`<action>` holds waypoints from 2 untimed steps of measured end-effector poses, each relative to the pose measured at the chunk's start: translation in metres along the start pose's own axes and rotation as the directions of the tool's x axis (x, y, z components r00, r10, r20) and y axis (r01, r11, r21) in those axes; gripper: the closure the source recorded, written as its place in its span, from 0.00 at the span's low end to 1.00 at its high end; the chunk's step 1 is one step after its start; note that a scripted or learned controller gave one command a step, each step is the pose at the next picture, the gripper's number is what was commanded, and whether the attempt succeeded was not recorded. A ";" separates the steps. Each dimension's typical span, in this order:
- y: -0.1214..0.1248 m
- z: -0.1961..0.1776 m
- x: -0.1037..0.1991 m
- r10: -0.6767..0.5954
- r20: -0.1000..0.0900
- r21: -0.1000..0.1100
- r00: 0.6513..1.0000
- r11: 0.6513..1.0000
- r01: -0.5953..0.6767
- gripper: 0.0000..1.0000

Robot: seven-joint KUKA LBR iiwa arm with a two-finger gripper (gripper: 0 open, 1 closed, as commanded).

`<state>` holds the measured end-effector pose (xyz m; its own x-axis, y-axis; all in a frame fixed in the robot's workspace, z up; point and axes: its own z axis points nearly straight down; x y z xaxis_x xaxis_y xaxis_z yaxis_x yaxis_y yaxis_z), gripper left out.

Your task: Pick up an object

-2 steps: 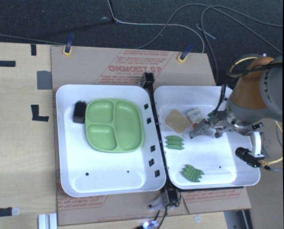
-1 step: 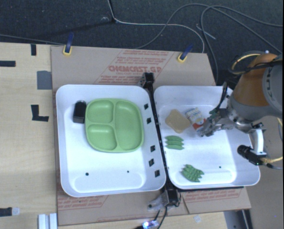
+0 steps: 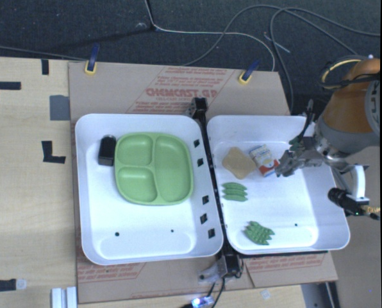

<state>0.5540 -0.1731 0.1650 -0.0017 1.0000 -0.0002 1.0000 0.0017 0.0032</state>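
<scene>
Where the counter (image 3: 24, 191) lies nearest the camera, two white bins sit side by side on a brown board (image 3: 178, 88), joined along a dark seam of clips. At the front of the right bin (image 3: 319, 236) lies a green leafy piece (image 3: 259, 233), well apart from the other things. Further back, close to the seam, rests a small green pod (image 3: 234, 192). Just behind it sits a tan block (image 3: 239, 162), and just beside that, to its right, a small grey-and-white packet (image 3: 260, 154) with a red item (image 3: 268, 167) touching its near edge.

The gripper (image 3: 287, 166) hangs low over the right bin, just right of the red item and packet, on the grey arm (image 3: 348, 127) with its orange band reaching in from the right. Whether it is spread or pressed together cannot be told, since its tip is dark and small against the bin; nothing can be made out between its tips.

In the left bin (image 3: 91, 236) a green divided plate (image 3: 154, 168) lies in the middle, with a black block (image 3: 106, 151) touching its left rim.

Beyond the bins, two yellow-and-blue clamps (image 3: 90, 65) pin the board's far edge, and grey cables (image 3: 242, 24) trail across the dark floor behind.
</scene>
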 end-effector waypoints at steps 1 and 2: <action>-0.002 -0.043 0.003 0.000 0.001 -0.001 1.000 1.000 0.000 1.00; 0.001 -0.086 0.001 0.000 0.001 -0.001 1.000 1.000 0.000 1.00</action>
<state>0.5551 -0.1723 0.2511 -0.0017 1.0000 -0.0012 1.0000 0.0017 0.0037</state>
